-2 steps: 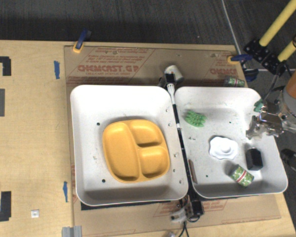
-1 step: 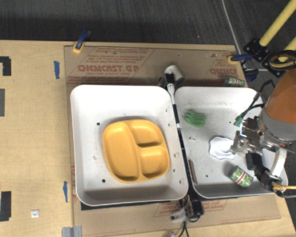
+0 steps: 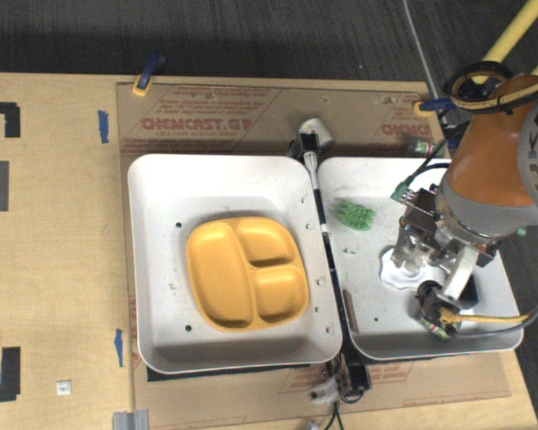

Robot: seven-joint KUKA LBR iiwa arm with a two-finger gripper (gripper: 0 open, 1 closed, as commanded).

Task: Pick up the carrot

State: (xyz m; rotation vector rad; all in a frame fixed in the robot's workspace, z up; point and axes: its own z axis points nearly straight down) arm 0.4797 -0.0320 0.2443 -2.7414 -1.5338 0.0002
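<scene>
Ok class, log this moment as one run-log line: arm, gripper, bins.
arm: over right bin | gripper: low, above white patch | green item: apart, right bin | yellow tray: left bin | carrot: unseen

You look down from one fixed camera set above the bench [image 3: 54, 240], tilted at a slant so the far edge and a strip of dark floor [image 3: 251, 16] sit at the top of your view. It stands far enough back to take in both white bins whole: the left bin [image 3: 152, 267] near the middle, the right bin [image 3: 368, 330] beside it. The arm [image 3: 489, 164] enters from your right.
</scene>
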